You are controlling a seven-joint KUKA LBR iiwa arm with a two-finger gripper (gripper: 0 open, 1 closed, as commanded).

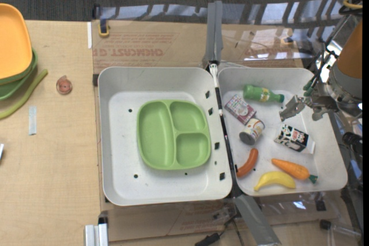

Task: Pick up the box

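A small black-and-white cow-patterned box (291, 137) lies flat in the right bin (334, 144), towards its right side. A pink-and-white box (238, 107) lies nearer that bin's left wall. My gripper (304, 110) hangs just above and behind the cow-patterned box, at the bin's right side. It is open, its fingers spread left and right with nothing between them. The fingers are apart from the box.
The right bin also holds a green bottle (263, 94), a small can (251, 132), a red sausage-shaped piece (247, 162), a carrot (292, 169) and a banana (275, 181). A green divided plate (173, 134) lies in the left bin (115, 141). Orange and green plates (12, 49) sit far left.
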